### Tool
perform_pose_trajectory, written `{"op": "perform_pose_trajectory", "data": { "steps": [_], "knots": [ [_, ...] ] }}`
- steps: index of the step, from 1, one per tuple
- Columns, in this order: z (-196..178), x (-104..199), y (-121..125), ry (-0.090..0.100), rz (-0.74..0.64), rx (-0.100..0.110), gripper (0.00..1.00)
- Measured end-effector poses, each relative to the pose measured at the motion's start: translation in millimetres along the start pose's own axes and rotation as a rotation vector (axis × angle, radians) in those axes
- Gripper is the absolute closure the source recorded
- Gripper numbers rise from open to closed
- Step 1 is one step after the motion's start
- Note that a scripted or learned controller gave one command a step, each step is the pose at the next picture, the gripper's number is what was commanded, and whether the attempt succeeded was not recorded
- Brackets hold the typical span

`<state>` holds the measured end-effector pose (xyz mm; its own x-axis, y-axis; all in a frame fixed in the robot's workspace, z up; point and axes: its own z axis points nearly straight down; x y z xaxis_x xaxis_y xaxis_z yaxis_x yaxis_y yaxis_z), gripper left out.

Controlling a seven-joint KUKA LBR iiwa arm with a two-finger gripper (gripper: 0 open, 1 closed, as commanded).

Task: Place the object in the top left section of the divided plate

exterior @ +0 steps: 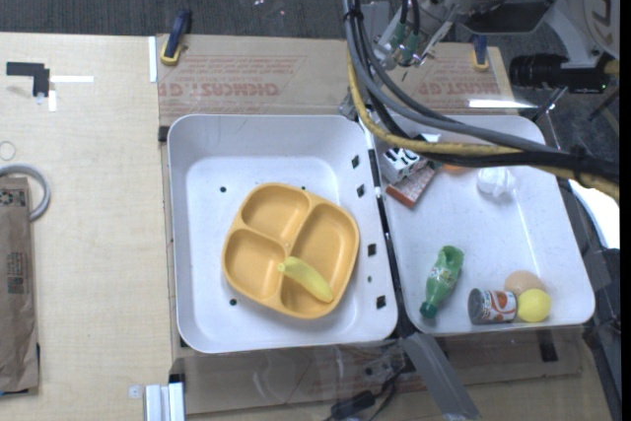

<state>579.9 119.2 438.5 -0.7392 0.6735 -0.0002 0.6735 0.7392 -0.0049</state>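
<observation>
My gripper (406,42), grip state unclear, hovers well apart from the banana (307,279) lying in the divided plate (258,212); cardboard (232,74) lettering unreadable.

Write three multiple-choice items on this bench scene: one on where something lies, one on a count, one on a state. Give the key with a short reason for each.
1. Where does the yellow divided plate sit?
A. In the left bin
B. In the right bin
C. On the cardboard behind the bins

2. How many sections does the divided plate have?
A. Two
B. Three
C. Five

3. How does the green bottle stand?
A. Upright on its base
B. Lying on its side
C. Leaning against the can

Key: 1 A, the plate rests on the floor of the left bin. 2 B, ridges split it into three hollows, and a banana lies across the lower ones. 3 B, the bottle lies flat on the right bin's floor, apart from the can.
</observation>
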Motion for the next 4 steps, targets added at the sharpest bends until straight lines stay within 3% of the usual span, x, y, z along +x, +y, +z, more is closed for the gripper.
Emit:
{"op": "perform_pose_trajectory", "data": {
  "steps": [1, 2, 3, 4],
  "knots": [
    [1, -34, 31, 0.0, 0.132, 0.001, 0.0],
    [5, 13, -75, 0.002, 0.36, 0.004, 0.0],
    [0, 54, -89, 0.002, 0.491, 0.005, 0.0],
    [1, 2, -66, 0.001, 0.547, 0.004, 0.0]
  ]
}}
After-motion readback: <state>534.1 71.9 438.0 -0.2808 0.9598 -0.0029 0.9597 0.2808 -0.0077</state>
